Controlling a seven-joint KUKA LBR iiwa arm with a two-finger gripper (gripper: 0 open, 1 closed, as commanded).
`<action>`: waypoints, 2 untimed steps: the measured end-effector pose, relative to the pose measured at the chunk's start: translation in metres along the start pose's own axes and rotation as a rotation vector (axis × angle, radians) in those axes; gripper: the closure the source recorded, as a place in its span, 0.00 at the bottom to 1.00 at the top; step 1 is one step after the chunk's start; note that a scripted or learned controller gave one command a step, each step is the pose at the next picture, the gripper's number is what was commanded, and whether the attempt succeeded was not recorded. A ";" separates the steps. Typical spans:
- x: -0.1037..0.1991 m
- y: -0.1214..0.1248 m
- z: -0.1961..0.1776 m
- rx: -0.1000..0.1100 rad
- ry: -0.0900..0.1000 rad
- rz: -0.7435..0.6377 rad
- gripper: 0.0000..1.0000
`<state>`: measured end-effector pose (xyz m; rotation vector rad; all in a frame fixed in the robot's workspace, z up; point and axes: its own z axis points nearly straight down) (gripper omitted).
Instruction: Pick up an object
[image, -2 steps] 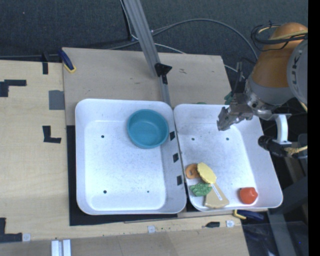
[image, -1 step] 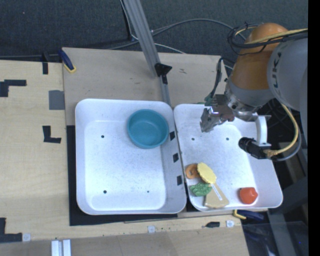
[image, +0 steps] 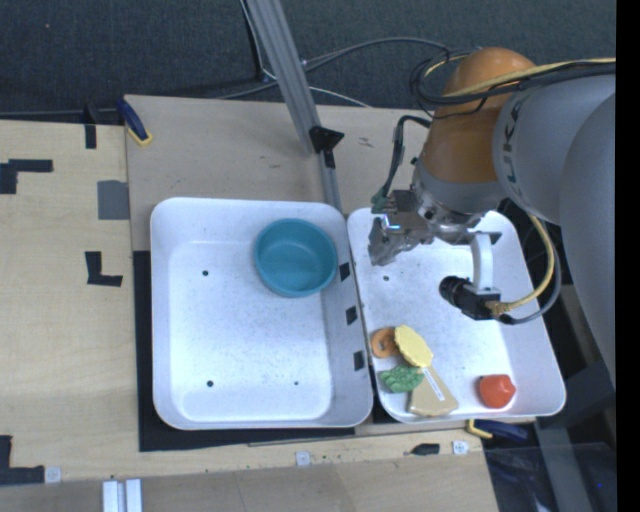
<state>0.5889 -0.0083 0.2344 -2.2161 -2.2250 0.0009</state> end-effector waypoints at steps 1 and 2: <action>0.043 0.013 -0.003 -0.001 0.000 0.000 1.00; 0.097 0.026 -0.007 -0.001 0.000 -0.001 1.00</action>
